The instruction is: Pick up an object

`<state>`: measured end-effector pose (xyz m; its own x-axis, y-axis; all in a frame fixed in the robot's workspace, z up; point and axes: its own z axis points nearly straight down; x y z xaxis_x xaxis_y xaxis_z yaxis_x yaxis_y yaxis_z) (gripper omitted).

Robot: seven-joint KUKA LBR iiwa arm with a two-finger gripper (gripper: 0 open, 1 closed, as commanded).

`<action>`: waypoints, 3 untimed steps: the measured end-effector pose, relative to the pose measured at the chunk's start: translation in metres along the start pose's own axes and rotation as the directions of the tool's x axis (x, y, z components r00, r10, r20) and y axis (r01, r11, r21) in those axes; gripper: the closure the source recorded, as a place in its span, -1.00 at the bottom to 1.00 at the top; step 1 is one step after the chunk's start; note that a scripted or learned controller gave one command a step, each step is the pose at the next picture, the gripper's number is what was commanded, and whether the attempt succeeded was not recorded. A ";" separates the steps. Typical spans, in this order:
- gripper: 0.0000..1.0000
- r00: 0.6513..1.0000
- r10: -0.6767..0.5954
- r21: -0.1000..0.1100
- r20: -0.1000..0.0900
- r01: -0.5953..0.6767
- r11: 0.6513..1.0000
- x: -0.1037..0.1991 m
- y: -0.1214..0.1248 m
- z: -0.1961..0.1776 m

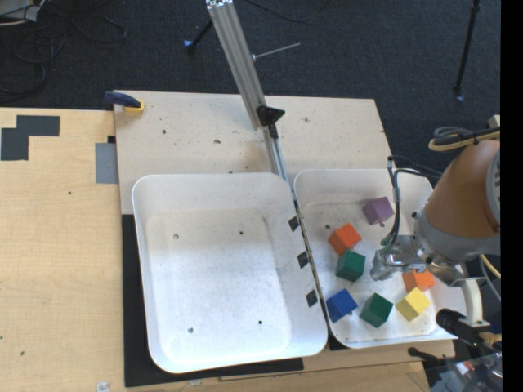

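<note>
Arm: rounded orange band, grey housing beneath it. Gripper: silvery metal. Black cable running above the gripper; pale looped hose further up.

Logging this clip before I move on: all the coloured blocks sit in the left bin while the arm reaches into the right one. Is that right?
Not quite. The camera view shows the blocks, such as the purple block, blue block and yellow block, in the right bin, not the left bin. The arm does reach into the right bin, its tool among them.
</note>
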<state>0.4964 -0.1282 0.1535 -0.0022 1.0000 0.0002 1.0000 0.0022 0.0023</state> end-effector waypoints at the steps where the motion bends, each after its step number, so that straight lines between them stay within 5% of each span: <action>1: 1.00 1.000 0.001 -0.002 0.001 -0.001 1.000 -0.002 -0.004 -0.062; 2: 1.00 1.000 0.001 -0.001 0.001 -0.001 1.000 -0.003 -0.002 -0.114; 3: 1.00 1.000 -0.002 0.004 0.000 0.002 1.000 0.048 0.017 -0.117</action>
<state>0.5135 -0.0804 0.2701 -0.0038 1.0000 0.0003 1.0000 0.0038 -0.0015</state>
